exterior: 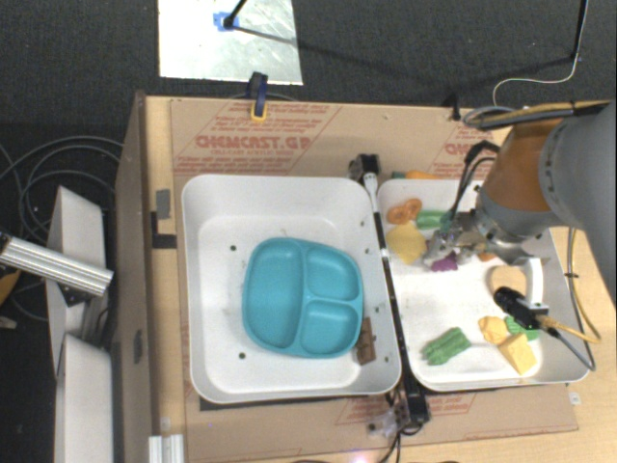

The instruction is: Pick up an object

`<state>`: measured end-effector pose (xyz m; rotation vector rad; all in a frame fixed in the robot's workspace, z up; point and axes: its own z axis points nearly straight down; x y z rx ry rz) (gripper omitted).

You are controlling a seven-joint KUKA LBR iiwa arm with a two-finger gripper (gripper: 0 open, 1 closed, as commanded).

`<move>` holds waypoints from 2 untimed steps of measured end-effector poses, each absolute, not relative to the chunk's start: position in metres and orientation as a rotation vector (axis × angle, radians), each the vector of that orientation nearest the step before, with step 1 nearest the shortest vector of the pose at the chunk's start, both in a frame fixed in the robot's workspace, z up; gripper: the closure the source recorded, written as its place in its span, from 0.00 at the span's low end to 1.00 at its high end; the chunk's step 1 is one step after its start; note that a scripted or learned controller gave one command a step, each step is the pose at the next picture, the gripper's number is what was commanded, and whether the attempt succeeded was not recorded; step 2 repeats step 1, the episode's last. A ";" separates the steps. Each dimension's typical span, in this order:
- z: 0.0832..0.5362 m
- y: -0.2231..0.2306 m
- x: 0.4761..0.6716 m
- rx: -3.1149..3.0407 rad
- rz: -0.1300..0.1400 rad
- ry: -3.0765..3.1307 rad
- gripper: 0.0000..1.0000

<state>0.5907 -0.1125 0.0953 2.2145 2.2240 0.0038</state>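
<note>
My gripper [449, 245] is low in the right bin [424, 307], near its back left part. A small purple piece [443, 264] lies right at its tip, and whether it is held cannot be made out. Just left of the gripper sit a yellow piece [407, 245], a green piece [430, 220] and an orange piece [405, 210]. Toward the bin's front lie a green ridged piece [445, 345] and a yellow block [515, 349]. A pale tan piece [505, 278] lies under the arm.
The left bin [212, 258] holds a blue divided plate [301, 297]. A small brown piece [366, 340] rests against the wall between the two bins. The grey arm with its orange band [525, 172] hangs over the right bin's back right.
</note>
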 end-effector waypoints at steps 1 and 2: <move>0.190 -0.046 0.587 2.205 0.012 2.230 1.00; 0.190 -0.046 0.587 2.205 0.012 2.230 1.00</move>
